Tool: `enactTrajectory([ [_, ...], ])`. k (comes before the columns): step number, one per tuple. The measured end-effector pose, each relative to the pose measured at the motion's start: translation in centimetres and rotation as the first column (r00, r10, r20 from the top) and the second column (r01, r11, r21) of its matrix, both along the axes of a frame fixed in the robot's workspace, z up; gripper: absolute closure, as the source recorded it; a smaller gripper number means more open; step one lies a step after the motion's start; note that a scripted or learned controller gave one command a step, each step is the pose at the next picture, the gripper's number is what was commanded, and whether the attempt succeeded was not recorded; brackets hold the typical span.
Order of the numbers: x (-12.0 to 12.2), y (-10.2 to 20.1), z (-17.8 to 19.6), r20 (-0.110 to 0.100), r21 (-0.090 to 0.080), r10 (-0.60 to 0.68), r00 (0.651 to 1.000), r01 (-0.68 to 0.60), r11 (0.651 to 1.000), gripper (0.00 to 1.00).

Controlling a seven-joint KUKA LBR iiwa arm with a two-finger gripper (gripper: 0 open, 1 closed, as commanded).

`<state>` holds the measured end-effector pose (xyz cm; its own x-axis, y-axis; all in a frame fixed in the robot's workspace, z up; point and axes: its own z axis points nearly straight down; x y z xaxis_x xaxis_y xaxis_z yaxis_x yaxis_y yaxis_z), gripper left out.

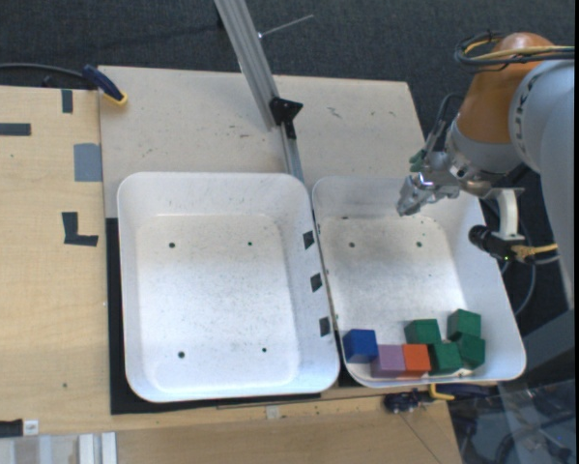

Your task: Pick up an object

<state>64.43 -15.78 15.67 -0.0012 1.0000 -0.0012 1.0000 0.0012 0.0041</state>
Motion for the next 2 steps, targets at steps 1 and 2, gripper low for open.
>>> enactTrajectory([
  [1,0.59,-0.31,6.27,0.003,-0.001,0.001,1.0,-0.001,1.0,1.0],
  [2,0.64,-0.22,7.27,-0.004,0.001,0.001,1.0,-0.001,1.0,1.0],
])
